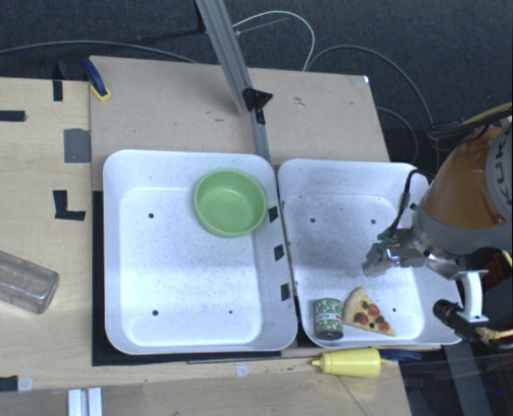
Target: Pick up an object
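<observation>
Low at the frame's right, fingers point(385, 258) (aperture unclear, nothing visibly held) hang above the pizza slice point(368, 313), probably lining up a grasp

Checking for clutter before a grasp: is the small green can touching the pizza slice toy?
Cannot tell. In the camera view the green can and the pizza slice sit side by side, edges meeting with no plain gap or contact.

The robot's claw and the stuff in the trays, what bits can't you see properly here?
- gripper: too small and blurred in the camera view to tell fingers open or shut.
- small can: label too small to read.
- yellow bottle: part hidden under the right bin rim.
- arm: cut off at the right.
</observation>
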